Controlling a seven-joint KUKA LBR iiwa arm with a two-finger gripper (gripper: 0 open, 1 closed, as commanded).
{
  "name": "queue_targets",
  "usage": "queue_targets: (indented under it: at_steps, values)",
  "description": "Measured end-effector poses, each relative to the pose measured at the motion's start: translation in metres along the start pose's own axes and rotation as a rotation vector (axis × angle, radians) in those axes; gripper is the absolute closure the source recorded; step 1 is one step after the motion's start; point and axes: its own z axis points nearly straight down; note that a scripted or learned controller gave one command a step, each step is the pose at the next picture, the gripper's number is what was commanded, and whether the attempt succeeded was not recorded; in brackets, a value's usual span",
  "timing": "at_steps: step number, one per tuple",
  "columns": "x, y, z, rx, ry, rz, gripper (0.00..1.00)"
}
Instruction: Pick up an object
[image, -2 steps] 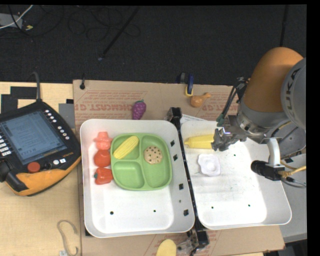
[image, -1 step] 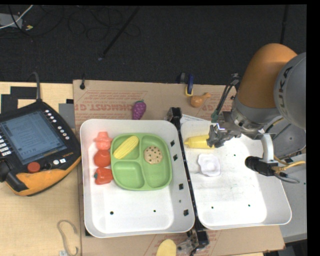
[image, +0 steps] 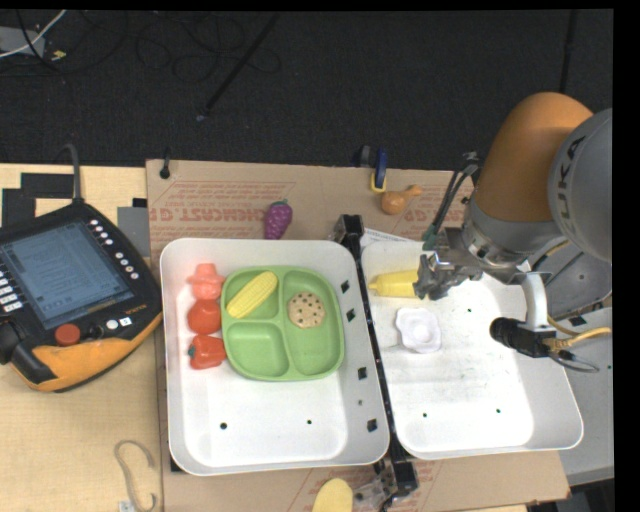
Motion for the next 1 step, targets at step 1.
queue_targets:
  at_steps: [1]
  values:
    - [-0.0126,-0.0002,-0.0114,-0.003,0.000,-0.003,1.00]
